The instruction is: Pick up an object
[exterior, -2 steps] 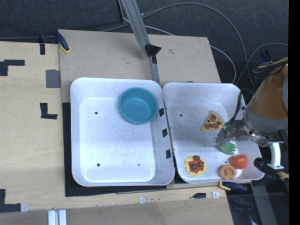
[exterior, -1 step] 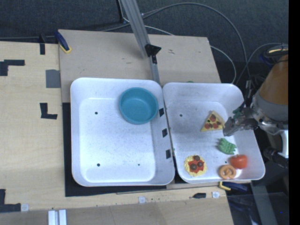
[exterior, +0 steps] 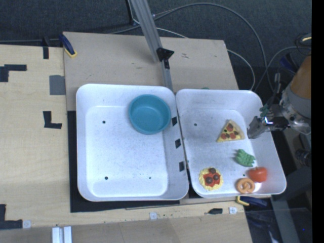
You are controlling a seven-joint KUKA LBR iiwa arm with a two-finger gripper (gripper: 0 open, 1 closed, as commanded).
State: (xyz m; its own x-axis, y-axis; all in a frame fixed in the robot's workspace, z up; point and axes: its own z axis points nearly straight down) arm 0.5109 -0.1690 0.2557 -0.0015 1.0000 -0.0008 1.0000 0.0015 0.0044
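Jaws: the gripper (exterior: pixel 254 128) sits at the right bin's right rim; whether its jaws stand apart or together cannot be told from this slant, and nothing shows between them.
Nearest thing: the pizza slice (exterior: pixel 230 131) lies flat on the bin floor just beside the gripper, to its left, apart from it.
Handling: it looks like a small toy, probably light and stiff; being thin and flat, it is likely awkward, best pinched across its two long edges.
Other choices: the green piece (exterior: pixel 245 158) is lumpy and may give better purchase; the tomato (exterior: pixel 258 174) is round and could slip.
Right bin (exterior: pixel 202 103): also holds a round pizza (exterior: pixel 211 178) and a pretzel (exterior: pixel 245 186) touching the tomato near the front corner.
Left bin (exterior: pixel 96 151): holds a blue bowl (exterior: pixel 149 114) at its back right.
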